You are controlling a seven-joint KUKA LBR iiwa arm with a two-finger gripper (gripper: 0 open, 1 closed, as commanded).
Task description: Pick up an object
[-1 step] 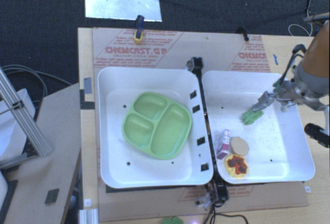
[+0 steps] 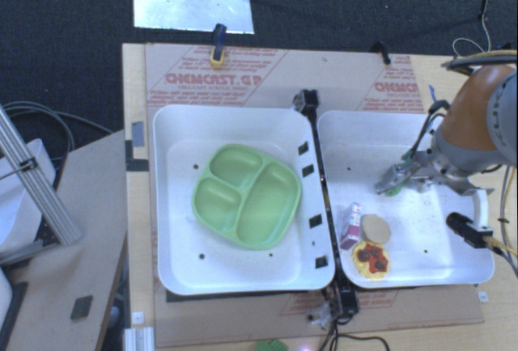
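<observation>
Both white bins, the left bin [image 2: 174,179] and the right bin [image 2: 421,252], look like smooth moulded plastic with a soft sheen, and the green divided plate [image 2: 246,196] is the same sort of smooth, slightly glossy plastic. They sit on a clear sheet [image 2: 267,74] still wearing its matt printed paper masking, over a bench [image 2: 133,82] that looks like pale wood. The arm's orange band [image 2: 473,111] is glossy, and the gripper [image 2: 398,178] looks like bare shiny metal.

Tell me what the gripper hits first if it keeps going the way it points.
The gripper points toward the view's left, over bare floor of the right bin. Its near wall beside the left bin looks first, though height is unclear.
</observation>
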